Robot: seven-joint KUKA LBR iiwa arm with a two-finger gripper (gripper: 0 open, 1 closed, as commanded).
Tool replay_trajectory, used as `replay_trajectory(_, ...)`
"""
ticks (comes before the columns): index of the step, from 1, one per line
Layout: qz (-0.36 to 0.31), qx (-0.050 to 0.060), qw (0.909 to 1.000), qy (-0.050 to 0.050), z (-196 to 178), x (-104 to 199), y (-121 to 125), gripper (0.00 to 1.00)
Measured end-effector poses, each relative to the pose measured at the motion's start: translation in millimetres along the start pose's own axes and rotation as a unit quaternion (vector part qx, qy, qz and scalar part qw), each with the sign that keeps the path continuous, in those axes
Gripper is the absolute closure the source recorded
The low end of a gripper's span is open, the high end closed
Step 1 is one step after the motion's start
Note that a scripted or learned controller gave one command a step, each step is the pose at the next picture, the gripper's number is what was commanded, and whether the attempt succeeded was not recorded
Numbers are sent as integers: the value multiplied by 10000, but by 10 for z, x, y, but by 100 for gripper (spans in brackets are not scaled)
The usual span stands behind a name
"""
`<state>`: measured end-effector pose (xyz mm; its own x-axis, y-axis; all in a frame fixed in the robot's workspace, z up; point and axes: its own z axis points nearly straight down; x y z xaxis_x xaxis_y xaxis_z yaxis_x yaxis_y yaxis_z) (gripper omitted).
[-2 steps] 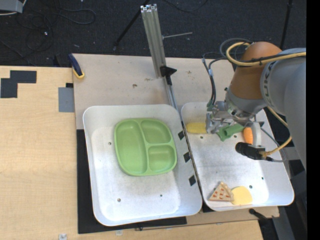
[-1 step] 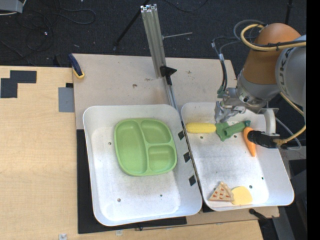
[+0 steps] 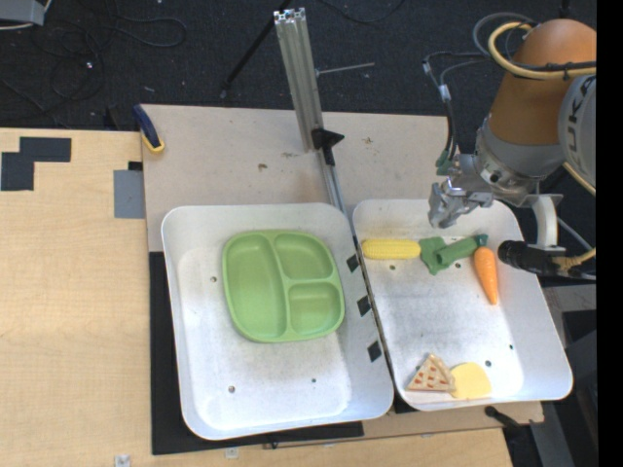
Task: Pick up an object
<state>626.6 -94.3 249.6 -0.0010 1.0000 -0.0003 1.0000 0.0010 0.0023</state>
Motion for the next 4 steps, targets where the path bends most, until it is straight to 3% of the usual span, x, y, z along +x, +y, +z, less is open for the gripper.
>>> replay_trajectory(1, 2, 3, 10000, 0, -301, -12, 5, 100)
replay_trajectory(2, -16, 36, 10000, 10, -250, 498, -289, 100)
replay_trajectory(4, -20, 40, 10000, 8, -75, 1514, -654, 100)
